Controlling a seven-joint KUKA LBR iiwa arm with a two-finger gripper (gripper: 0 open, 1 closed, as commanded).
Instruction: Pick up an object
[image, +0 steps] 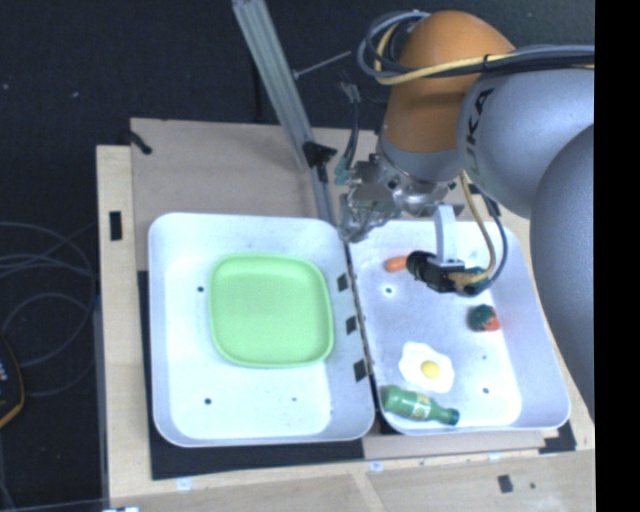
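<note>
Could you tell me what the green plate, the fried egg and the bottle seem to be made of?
Green plate: probably plastic, matte, with an even pale green colour and soft rounded corners. Fried egg: a toy, likely plastic or rubber, with flat white and a plain yellow yolk; which of the two is unclear. Bottle: looks like glossy green plastic, a small highlight on its side; too small to be sure.

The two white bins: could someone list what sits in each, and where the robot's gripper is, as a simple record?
left bin: green square plate
right bin: toy fried egg, green bottle lying on its side, small orange piece, small red-and-green piece
gripper: above the divide between the bins, at their far edge
</note>
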